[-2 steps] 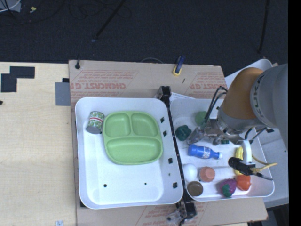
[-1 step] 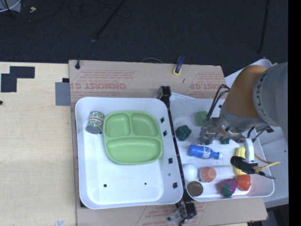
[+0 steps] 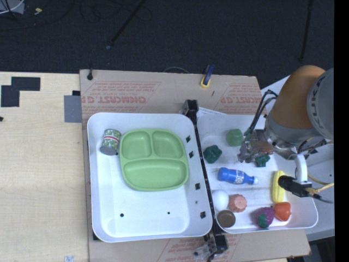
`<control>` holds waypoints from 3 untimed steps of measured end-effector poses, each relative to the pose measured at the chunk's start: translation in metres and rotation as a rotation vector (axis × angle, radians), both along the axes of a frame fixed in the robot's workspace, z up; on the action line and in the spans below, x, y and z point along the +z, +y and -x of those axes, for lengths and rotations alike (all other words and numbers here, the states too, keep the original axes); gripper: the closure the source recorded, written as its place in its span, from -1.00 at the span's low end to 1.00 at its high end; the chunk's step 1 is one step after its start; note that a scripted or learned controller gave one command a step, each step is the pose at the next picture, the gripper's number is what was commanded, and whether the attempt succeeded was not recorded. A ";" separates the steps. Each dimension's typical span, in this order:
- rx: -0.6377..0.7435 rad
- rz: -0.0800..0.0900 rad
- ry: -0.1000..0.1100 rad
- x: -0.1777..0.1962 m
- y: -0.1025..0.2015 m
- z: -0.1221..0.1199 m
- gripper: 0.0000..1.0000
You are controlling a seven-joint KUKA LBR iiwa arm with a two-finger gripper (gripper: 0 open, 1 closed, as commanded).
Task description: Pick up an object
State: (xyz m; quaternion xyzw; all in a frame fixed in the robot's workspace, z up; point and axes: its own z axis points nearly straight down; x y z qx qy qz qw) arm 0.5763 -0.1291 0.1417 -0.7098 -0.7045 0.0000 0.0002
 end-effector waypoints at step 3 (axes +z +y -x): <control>0.008 -0.002 0.005 0.096 0.019 0.039 1.00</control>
